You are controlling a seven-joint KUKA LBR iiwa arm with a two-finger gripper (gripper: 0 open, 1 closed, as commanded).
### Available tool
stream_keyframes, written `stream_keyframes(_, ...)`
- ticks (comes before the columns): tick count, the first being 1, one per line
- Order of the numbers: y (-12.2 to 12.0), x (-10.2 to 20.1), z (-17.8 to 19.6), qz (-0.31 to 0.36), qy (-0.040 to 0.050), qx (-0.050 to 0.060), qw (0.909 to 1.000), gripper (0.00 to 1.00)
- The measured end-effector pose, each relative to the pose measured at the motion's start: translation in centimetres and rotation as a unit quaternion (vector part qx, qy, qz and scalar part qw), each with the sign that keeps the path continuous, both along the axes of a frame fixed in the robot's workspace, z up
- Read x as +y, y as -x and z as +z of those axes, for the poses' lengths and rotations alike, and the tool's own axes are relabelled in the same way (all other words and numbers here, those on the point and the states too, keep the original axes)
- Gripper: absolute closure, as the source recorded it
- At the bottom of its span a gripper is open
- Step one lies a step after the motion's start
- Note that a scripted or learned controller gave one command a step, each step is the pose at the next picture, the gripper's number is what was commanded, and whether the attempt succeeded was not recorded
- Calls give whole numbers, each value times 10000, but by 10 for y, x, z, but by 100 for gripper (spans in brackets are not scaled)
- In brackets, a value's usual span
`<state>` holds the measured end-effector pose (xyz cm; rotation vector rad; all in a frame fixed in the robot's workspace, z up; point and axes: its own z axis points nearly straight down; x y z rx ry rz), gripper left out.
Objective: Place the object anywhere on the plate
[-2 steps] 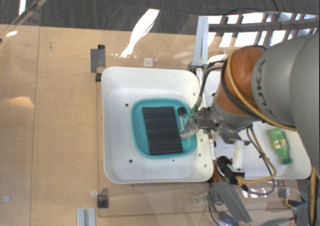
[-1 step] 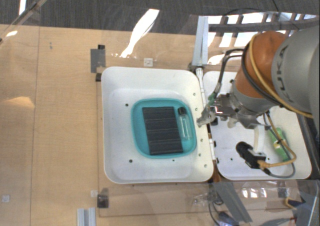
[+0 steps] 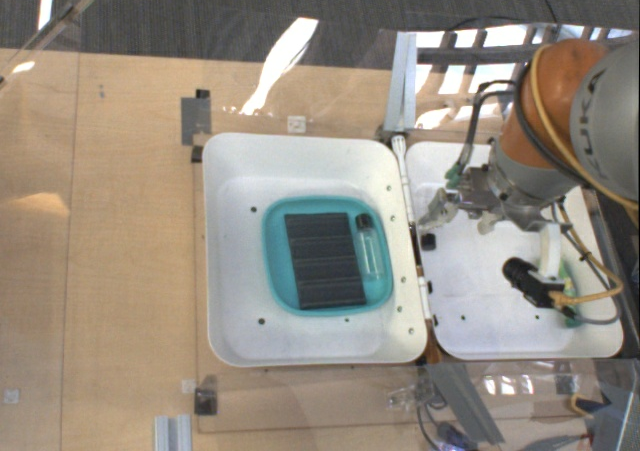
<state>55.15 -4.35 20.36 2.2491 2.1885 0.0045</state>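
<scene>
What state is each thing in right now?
teal plate: flat in the left bin, bearing two things.
dark ribbed slab: lying flat on the plate.
clear tube: on its side on the plate, right of the slab.
claw: over the right bin, near its left wall.

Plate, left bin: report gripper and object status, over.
Gripper over right bin, near the shared edge. Dark ridged slab lies flat on teal plate, clear tube beside it, also on plate. Nothing seen blocking the plate.
</scene>
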Motion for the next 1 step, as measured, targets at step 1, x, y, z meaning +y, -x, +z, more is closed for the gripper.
stream_keyframes(1,-60,27,69,477,3,-8,9989,0)
